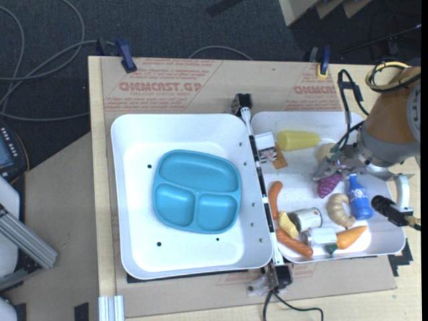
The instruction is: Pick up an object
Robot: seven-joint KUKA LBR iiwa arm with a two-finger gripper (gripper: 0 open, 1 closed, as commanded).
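The right bin (294,122) holds several toy items. Among them are a yellow piece (297,140), a purple grape bunch (327,185), a blue bottle (358,201) and a tan pastry (339,210). Nearer the front lie a carrot (352,236), a small can (308,218) and an orange sausage (274,198). My gripper (332,165) reaches in from the right and sits low over the middle of this bin. It is right at the top of the grape bunch, whose upper part it hides.
The left bin (130,179) holds a blue divided plate (196,190). A small labelled box (265,146) lies by the divider. A second carrot (294,245) and a white block (322,235) crowd the right bin's front. A black cable (349,95) hangs near the arm.
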